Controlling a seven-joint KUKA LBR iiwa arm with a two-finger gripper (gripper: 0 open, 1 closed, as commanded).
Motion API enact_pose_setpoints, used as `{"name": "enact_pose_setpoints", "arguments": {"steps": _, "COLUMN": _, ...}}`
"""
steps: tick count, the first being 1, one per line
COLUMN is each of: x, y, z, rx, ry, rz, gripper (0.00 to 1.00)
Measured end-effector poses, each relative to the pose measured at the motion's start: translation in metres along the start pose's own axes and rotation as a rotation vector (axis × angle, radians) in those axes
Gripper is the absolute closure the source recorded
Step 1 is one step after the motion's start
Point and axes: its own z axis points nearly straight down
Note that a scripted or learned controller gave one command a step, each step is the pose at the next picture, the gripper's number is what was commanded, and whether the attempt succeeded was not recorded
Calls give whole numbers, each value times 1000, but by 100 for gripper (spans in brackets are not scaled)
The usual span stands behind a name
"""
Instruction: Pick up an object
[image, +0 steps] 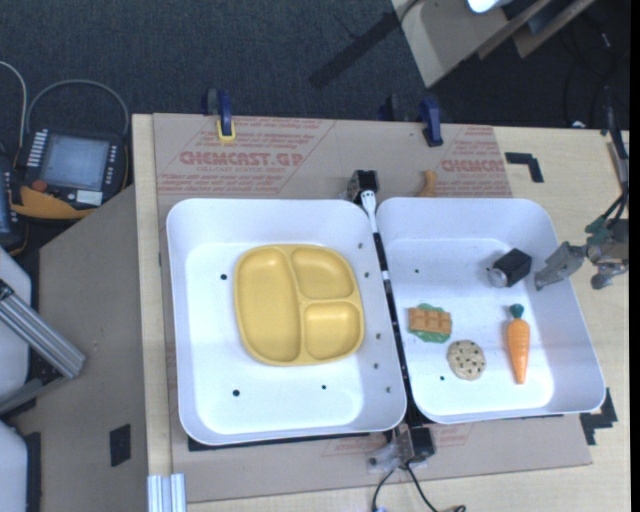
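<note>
Two white bins sit side by side on the table (150, 300), w/ cardboard sheeting under them. Left bin (200, 390) holds a yellow divided plate (297, 302), three compartments, lying flat near the bin's centre.

Right bin (560, 390) holds the small stuff. A toy carrot (518, 345), orange w/ a green top, lies lengthwise near the right wall, tip pointing toward the near edge. Just left of it, apart, is a round tan cookie (466, 359) w/ dark specks. Above the cookie is a brown waffle-like square (430, 321) on a green piece. Toward the far right part of the bin sits a small black-and-grey block (509, 267), tilted.

The hand (572, 265) comes in at the bin's right rim, grey, just beside the block, nothing seen between its fingers; can't tell if released or clenched.
</note>
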Motion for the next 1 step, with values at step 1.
{"name": "enact_pose_setpoints", "arguments": {"steps": 1, "x": 1, "y": 2, "z": -6, "rx": -11, "ry": -3, "rz": -4, "gripper": 0}}
